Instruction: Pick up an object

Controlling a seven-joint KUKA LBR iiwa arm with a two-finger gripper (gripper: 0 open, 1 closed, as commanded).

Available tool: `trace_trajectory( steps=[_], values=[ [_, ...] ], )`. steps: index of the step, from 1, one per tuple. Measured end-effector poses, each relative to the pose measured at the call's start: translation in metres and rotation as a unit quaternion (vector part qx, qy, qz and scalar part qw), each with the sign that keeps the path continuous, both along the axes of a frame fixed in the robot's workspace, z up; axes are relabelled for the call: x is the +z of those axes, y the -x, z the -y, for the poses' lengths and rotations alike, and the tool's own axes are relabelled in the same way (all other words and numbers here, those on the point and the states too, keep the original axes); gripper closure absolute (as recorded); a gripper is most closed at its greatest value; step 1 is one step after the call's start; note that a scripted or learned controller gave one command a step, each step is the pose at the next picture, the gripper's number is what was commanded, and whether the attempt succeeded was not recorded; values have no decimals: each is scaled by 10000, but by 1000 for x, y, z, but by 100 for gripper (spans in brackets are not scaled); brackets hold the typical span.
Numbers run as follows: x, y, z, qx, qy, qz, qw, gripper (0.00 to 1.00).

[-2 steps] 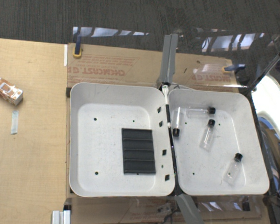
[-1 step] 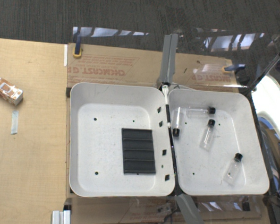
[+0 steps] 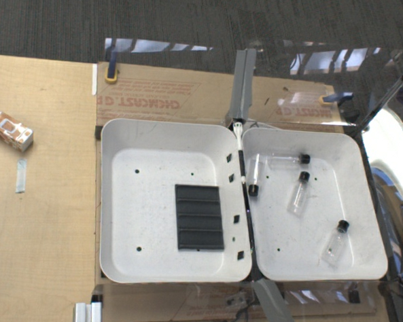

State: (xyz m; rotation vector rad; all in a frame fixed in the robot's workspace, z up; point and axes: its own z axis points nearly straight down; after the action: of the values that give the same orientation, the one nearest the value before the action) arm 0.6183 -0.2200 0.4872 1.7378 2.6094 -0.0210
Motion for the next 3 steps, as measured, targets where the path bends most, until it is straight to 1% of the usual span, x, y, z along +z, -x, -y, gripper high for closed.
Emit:
trace_trajectory(
  steps=[1, 2, 3],
  values=[
    [0, 0, 0, 1, -1, -1, 10000, 0],
    [7, -2, 0, 11, 8, -10, 10000, 100],
    [7, -2, 0, 11, 8, -11, 10000, 0]
  ],
)
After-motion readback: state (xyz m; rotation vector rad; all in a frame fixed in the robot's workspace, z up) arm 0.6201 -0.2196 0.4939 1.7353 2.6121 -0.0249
